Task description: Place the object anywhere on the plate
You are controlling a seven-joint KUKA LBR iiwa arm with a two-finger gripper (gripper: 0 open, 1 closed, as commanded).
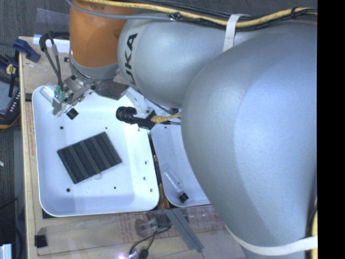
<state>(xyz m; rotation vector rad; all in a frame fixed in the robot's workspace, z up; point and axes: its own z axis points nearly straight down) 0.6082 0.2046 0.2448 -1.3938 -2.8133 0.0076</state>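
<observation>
A dark ribbed rectangular plate (89, 156) lies flat in the left bin (43, 198), turned a little off square. My gripper (60, 106) hangs over that bin's far left corner, up and to the left of the plate and apart from it. A small black piece (73, 113) shows just beside the gripper's tip; I cannot tell whether it is held or lying on the bin floor. In the right bin (171, 155) a small clear tube with a black end (177, 189) lies near the front edge, far from the gripper.
The big grey arm (242, 123) covers most of the right bin and the view's right half. A black cylinder on a bracket (128, 115) sticks out over the rim between the bins. Clutter lies on the wooden bench (97, 231) in front.
</observation>
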